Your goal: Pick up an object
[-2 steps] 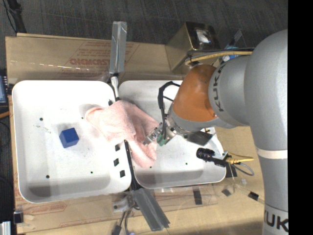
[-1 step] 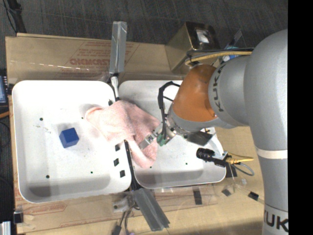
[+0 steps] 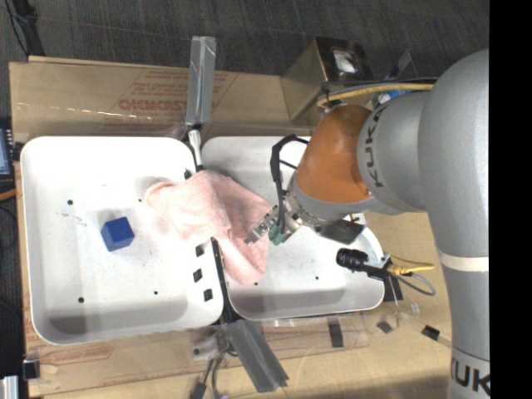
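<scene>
Gripper point(image 3: 273, 228) is down low in the right bin point(image 3: 309, 291), at that bin's left-middle part, right at the lower right edge of the pink cloth point(image 3: 212, 206). It looks like it's touching the fabric there, but the view is soft at that spot so I wouldn't swear to it. Whether the claw is wide, narrow or clamped on anything, I honestly can't tell, since the wrist sits over it and hides the business end.

Pink cloth is crumpled and draped over the divider between the two bins. Part of it sits in the left bin point(image 3: 58, 248) near the upper right corner, and the rest spills down into the right bin along its left wall.

Blue cube point(image 3: 117, 233) sits alone on the floor of the left bin, a bit left of centre, near the cloth but not touching it and well apart from the gripper.

The grey arm point(image 3: 416, 148) comes in from the right, with its orange band point(image 3: 332, 160) hanging over the upper half of the right bin. Both bins rest on a sheet of cardboard point(image 3: 100, 98).
</scene>
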### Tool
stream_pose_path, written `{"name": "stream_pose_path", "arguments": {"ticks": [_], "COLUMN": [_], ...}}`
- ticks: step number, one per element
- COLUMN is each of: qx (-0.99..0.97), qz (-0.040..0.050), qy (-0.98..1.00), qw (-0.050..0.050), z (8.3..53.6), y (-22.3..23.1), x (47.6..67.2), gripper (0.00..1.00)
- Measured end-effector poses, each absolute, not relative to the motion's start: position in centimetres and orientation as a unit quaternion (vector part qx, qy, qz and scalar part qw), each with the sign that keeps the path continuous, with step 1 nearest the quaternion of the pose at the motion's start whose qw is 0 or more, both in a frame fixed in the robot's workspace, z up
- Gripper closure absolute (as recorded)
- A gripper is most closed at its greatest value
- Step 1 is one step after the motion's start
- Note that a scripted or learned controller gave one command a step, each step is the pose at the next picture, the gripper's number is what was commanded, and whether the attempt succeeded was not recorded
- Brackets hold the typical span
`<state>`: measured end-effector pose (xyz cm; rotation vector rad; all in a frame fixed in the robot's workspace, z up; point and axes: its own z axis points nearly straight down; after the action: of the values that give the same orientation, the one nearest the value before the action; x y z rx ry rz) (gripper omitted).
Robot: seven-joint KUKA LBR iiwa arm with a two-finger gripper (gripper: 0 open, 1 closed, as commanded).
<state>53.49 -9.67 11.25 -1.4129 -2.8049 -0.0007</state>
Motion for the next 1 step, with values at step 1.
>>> {"name": "stream_pose_path", "arguments": {"ticks": [1], "qx": [-0.45], "qz": [-0.0002], "qy": [-0.893], "qw": [0.0], "z": [11.25], "y": [-9.67], "x": [53.5], "gripper": [0.0]}}
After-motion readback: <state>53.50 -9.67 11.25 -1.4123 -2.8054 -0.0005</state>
